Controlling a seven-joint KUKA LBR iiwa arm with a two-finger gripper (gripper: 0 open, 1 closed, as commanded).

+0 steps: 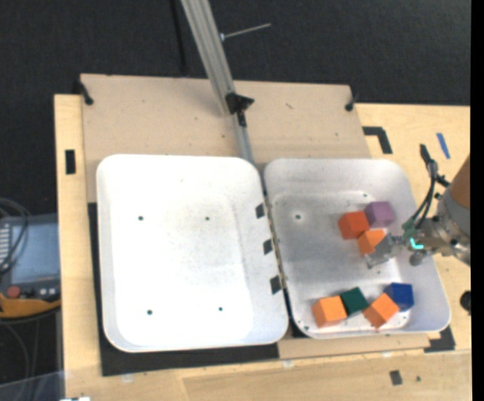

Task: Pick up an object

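The gripper hangs low over the right bin, at about 3 o'clock within it, its metal tips blurred against the white floor; whether it is open or closed cannot be told. Just at its 10 o'clock lies a small orange block, touching or nearly touching the tips, too blurred to be sure. A red-orange cube sits beside that, with a purple cube at its 2 o'clock.

The arm is cut off at the right, and only its wrist and cables show.

Along the bin's 6 o'clock wall sit 4 more blocks: orange, dark green, orange, and blue.

The left bin adjoins the right one. Both rest on a pale wooden bench over dark carpet. A metal rail slants away at 12 o'clock, and a pendant with cables lies at 9 o'clock.
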